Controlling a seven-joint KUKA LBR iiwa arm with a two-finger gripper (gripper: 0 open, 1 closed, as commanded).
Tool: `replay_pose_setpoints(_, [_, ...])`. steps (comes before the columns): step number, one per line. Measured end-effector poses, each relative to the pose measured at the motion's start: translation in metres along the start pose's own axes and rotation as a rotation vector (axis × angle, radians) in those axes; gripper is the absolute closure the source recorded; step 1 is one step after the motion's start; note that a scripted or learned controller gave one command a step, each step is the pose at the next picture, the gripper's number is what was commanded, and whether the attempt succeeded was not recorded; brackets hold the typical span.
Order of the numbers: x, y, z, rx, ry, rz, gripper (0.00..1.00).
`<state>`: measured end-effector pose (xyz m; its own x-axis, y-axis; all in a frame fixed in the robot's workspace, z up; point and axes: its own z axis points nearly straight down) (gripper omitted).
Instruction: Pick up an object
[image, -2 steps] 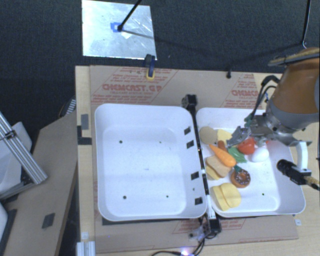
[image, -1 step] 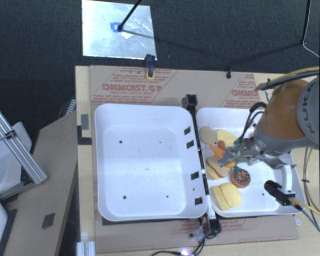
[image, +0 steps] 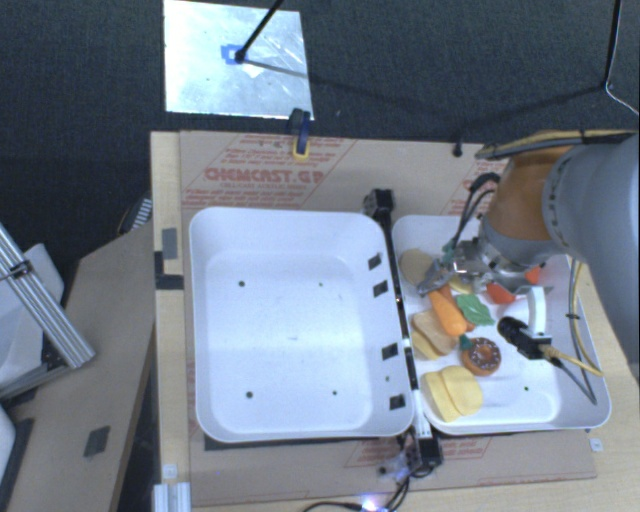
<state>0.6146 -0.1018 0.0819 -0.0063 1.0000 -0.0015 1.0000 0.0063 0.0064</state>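
Camera view is giving us the grey arm (image: 592, 198) reaching down into the right bin (image: 575, 416), and we are taking the orange carrot (image: 448, 313) in that bin as our marker. The gripper (image: 447, 274) is hanging low just behind the carrot, very close to it, though we are not seeing for certain whether they are touching. We cannot tell whether the gripper is apart or together, since the wrist is covering most of it.

Around the carrot we are finding the other candidates. A green piece (image: 477, 309) is lying against its right side, and a red piece (image: 500, 294) is sitting a little beyond that. A tan slice (image: 430, 337) is resting just in front and to the left, and a brown donut (image: 482, 356) is sitting in front and to the right. Two yellow pieces (image: 452, 392) are lying further forward, and a pale round piece (image: 415, 265) is sitting behind and to the left. The left bin (image: 290, 300) is lying well to the carrot's left.

We are judging the task as barely under way: the approach is looking made, but nothing is showing as gripped or raised. Closing on a piece and lifting it clear are both remaining.
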Motion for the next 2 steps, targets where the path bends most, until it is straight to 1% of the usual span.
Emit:
replay_pose_setpoints(1, [0.017,-0.041,-0.002,0.008,0.002,0.005,0.00])
replay_pose_setpoints(2, [0.015,-0.037,-0.014,0.001,0.001,0.004,1.00])
